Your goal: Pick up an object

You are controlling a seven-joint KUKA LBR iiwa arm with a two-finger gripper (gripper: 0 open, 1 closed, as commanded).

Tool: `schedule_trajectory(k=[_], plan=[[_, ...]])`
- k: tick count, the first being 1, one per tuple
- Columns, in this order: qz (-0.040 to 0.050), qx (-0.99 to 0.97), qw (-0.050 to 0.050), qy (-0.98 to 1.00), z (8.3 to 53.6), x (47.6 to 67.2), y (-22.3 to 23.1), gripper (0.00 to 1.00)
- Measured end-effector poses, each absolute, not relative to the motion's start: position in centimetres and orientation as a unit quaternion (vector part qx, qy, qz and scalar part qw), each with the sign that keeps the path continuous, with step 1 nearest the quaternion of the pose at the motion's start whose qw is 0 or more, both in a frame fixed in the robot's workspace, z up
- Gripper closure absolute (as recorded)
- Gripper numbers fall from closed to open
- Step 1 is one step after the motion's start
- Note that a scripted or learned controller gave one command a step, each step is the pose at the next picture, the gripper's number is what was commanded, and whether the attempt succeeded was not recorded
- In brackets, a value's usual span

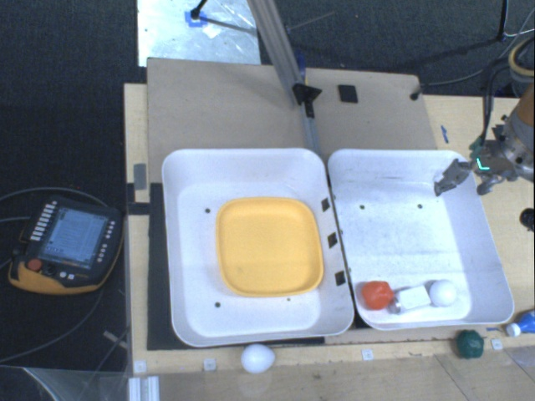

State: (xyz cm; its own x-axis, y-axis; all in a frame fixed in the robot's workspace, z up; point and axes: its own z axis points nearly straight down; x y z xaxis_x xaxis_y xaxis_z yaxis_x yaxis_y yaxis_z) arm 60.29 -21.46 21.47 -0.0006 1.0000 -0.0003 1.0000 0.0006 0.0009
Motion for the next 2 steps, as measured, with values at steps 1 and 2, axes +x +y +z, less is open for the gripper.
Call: schedule_trajectory(k=[1, 2], plan=[[0.0002, 0.707, 0.0, 0.707, 21.5, 60.3, -21.5, 0.0], [-0.0008, 0.707, -0.001, 0.708, 15.6, 60.2, -20.7, 0.0]])
